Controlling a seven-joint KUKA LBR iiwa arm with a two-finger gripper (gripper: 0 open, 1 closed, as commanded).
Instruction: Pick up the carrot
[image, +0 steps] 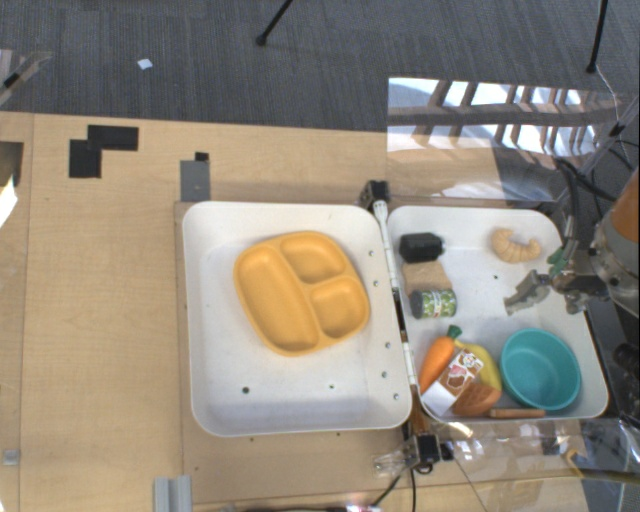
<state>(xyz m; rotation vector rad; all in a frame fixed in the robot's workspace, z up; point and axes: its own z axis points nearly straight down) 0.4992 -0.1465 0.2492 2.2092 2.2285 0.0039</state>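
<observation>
Seen from above and at a slant, a pale wooden bench (100, 330) carries two shallow white bins side by side. The gripper (545, 283) reaches in from the right and hangs over the right bin (470, 270), near its right wall. Whether its fingers are spread or pressed together cannot be told from here: the metal parts blur together. Nothing shows between them, and they seem to touch none of the objects.

The carrot (436, 362) lies in the right bin against the wall it shares with the left bin, toward the near end. It is orange with a small green top, tilted, and it touches a yellow and white packet (466, 374) just to its right. A brown item (478, 400) pokes out under the packet. A teal bowl (540, 370) sits in the bin's near right corner, just below the gripper. Farther back are a small green can (433, 303), a black block (421, 246) and a beige croissant (515, 245), well apart from the carrot.

The left bin (230, 400) holds a yellow divided plate (300, 291), with three compartments, near its centre.

Black squares (100, 150) mark the bench at the far left. Beyond the bench, dark grey carpet (200, 60) covers the floor. A shiny patch (500, 120) behind the right bin catches bright reflections.
</observation>
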